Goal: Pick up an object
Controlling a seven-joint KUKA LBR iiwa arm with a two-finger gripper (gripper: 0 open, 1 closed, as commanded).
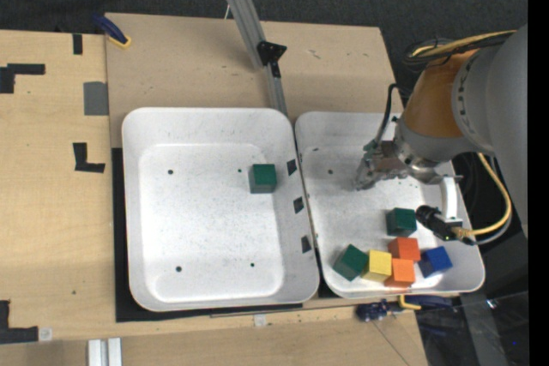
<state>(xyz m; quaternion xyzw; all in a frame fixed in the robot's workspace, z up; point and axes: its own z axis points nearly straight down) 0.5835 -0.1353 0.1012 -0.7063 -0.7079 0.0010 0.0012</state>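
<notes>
Gripper (371,176): low over bare floor of right bin (339,141), ctr; finger gap not discernible, can't tell.
Targets: block cluster at 5 o'clock of gripper — dk green (401,221), green (350,261), yellow (380,263), 2 orange (403,260), blue (436,260). Lone green cube (262,177), left bin (154,133), approx 9 o'clock.
Risk (est.): closing here likely grabs nothing; cluster packed tight, fingers may jam or shove neighbours.
Surface: white bins, plywood bench (51,116), dark floor at 12.

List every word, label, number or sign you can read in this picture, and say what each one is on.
None: no legible text shows.
Blocks: plain coloured faces, no print.
Left bin and right bin: dark specks and dots, no writing.
Bench: black and grey tape pieces, no letters.
Arm: no readable marking.
</notes>
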